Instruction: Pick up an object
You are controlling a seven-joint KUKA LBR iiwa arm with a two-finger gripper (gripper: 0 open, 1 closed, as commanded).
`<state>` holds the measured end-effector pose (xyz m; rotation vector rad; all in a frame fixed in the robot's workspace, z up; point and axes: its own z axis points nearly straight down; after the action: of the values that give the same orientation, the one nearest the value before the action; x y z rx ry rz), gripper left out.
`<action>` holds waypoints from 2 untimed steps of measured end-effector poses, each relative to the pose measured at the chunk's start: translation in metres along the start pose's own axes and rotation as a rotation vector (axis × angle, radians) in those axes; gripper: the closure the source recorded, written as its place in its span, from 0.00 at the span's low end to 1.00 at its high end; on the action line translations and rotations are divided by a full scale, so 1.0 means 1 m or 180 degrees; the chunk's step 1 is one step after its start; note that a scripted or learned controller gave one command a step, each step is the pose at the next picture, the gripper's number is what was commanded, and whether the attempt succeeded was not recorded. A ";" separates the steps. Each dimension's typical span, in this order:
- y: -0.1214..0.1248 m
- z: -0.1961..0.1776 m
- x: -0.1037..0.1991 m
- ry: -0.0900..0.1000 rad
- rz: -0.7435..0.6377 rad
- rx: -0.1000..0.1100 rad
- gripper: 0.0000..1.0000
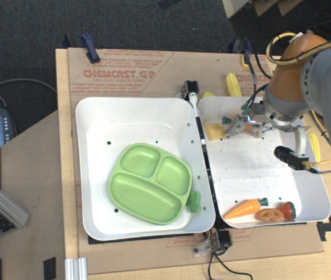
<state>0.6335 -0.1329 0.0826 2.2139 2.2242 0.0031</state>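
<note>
The grey arm's 2-finger gripper (235,125) hangs low in the far half of the right white bin (305,206), its tip reaching toward a pale yellow blocky piece (214,132) that lies against the bin's left wall. Whether the gripper is spread, pressed together, or pinching anything cannot be told; the hardware there is too cluttered to read.

The likely risk: the yellow piece sits tight against the wall, so a closing grasp could strike the rim or shove the piece along it rather than capture it.

The piece lies just beside the gripper tip, toward the bin's left wall. At the bin's near edge, well apart, lie an orange plastic carrot (243,208), a round orange slice (268,215) and a small red piece (287,209).
</note>
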 end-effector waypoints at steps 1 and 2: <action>0.030 -0.004 -0.014 0.0021 -0.0001 0.0087 0.00; 0.029 0.001 -0.069 0.0057 0.0024 0.0076 0.00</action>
<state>0.6631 -0.2014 0.0818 2.2434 2.2367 -0.0037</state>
